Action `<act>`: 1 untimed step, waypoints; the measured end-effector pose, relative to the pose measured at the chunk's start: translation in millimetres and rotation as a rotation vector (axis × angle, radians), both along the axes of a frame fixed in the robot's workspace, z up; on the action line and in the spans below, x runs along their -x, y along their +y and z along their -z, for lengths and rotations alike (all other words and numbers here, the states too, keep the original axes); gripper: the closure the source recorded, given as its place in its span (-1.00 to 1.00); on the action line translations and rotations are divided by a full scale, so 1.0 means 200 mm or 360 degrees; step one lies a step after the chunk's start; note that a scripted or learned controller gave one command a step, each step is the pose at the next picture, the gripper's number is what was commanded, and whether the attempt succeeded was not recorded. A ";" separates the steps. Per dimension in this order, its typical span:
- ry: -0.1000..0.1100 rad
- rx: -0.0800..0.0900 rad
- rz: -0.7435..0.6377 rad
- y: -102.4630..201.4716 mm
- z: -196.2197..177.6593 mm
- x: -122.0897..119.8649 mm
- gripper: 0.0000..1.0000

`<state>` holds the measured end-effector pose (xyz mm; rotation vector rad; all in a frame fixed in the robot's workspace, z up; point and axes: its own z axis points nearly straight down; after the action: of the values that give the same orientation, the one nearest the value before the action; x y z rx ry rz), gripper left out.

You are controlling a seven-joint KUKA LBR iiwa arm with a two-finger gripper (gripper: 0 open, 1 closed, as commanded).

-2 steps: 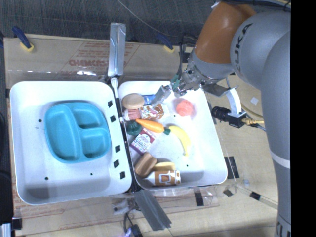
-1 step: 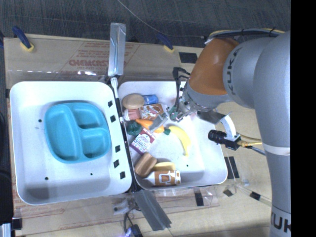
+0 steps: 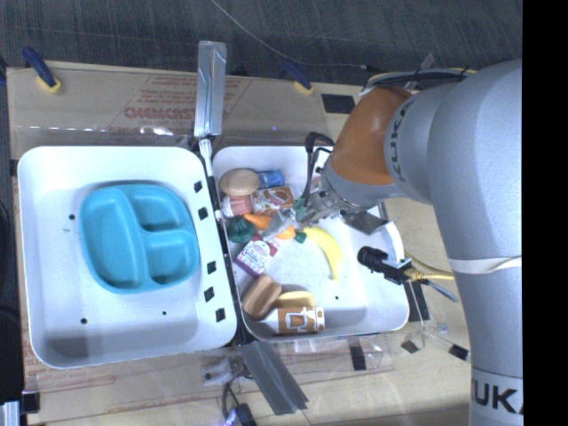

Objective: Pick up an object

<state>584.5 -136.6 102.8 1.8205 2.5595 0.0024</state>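
A shallow white plastic left bin (image 3: 44,264) is seen on the cardboard-covered worktop (image 3: 106,105), with a light-blue compartmented plastic tray (image 3: 140,235) laid flat inside it. Blue clamps (image 3: 40,67) are fixed at the worktop's far edge. A thin grey cable (image 3: 232,20) is trailed across the dark floor (image 3: 106,11) beyond.

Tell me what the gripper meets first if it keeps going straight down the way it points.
Probably the banana or the small orange piece beside it in the right bin; the gripper hangs just above them, though depth is unclear.
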 end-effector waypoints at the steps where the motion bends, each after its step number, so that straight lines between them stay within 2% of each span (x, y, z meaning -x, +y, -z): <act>1: 0.0007 0.0011 -0.0204 0.09 0.05 -0.24 -1.00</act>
<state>631.6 -118.1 93.2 1.6527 2.6706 -0.0105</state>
